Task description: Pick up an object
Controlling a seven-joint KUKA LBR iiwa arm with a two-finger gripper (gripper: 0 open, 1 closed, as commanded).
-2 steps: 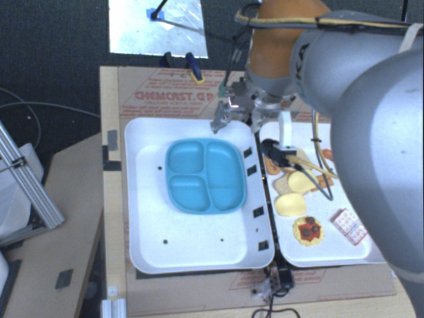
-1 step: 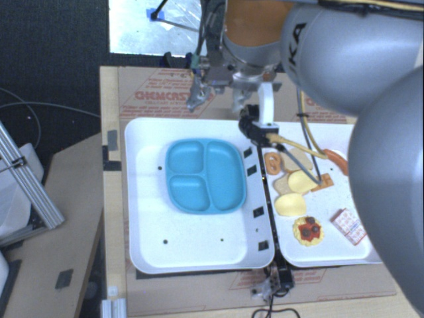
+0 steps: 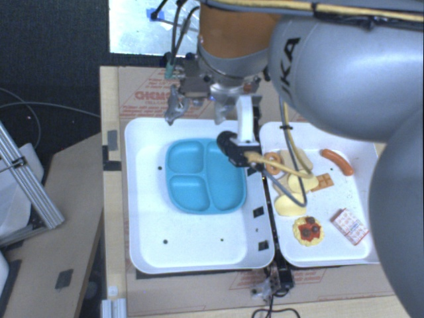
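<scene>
Jaws spread apart, nothing between them, hanging over the far rim of the left shallow white bin (image 3: 192, 238). Just below them, in the middle of that bin: light-blue plastic tray with three compartments (image 3: 199, 181), lying flat, not touched by the jaws. Right shallow white bin (image 3: 361, 191) holds small pieces, well apart from the jaws: orange-red sausage (image 3: 338, 161) toward the far side, brown waffle-like square (image 3: 323, 181) near the middle, pale yellow lump (image 3: 286, 207) by the left wall, round yellow disc with red topping (image 3: 309, 230), red-and-white packet (image 3: 349, 225) at the near right. Grey arm with orange band (image 3: 245, 18) covers the upper right. Brown printed cardboard (image 3: 142, 95) lies under both bins.
</scene>
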